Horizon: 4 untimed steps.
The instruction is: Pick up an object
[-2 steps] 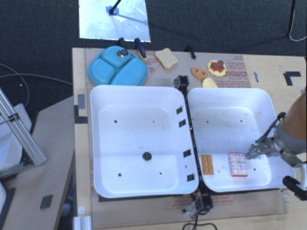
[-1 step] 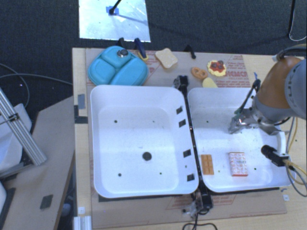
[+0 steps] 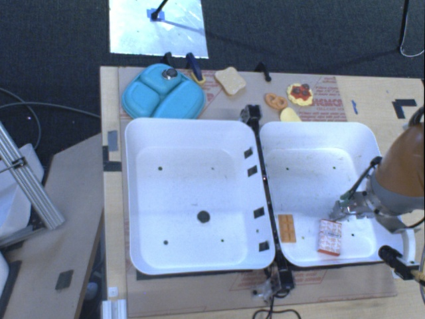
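Now the gripper (image 3: 344, 209) sits low in the right bin (image 3: 312, 133), just at 12 o'clock of the red-and-white packet (image 3: 330, 236); can't tell its opening. Risk, imo: closing off-centre nudges the flat packet w/o gripping, toward the orange wafer (image 3: 286, 228) at its 9 o'clock.

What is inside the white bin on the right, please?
In the right bin lie an orange cracker by its near left corner and a red-and-white packet beside it. The pincer reaches in above the packet, and the arm hides the bin's right side.
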### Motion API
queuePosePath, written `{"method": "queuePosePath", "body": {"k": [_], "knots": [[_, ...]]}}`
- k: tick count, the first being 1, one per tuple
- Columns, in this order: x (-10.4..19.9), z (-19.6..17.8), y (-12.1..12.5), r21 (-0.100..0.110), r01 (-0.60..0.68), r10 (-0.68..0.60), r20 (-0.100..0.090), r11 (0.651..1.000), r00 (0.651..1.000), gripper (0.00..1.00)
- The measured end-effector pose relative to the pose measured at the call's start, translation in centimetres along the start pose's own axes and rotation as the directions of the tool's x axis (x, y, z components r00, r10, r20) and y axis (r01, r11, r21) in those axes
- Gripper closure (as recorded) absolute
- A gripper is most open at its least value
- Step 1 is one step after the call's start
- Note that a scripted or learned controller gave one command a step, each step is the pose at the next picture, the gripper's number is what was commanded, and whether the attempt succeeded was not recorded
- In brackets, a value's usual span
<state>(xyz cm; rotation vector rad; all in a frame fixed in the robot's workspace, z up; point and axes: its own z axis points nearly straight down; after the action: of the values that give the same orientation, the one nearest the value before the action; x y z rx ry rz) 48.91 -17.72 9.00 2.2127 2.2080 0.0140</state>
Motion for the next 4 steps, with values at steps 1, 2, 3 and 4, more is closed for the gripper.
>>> {"method": "queuePosePath", "body": {"k": [1,2,3,4], "knots": [[2.5,0.3,5.5,0.007,0.009,-0.009,0.000,1.000,1.000,1.00],[9.0,0.2,3.0,0.005,0.008,-0.008,-0.002,1.000,1.000,1.00],[8.2,0.4,5.3,0.015,0.008,-0.007,-0.007,1.000,1.000,1.00],[9.3,0.5,8.0,0.011,0.007,-0.007,-0.003,1.000,1.000,1.00]]}}
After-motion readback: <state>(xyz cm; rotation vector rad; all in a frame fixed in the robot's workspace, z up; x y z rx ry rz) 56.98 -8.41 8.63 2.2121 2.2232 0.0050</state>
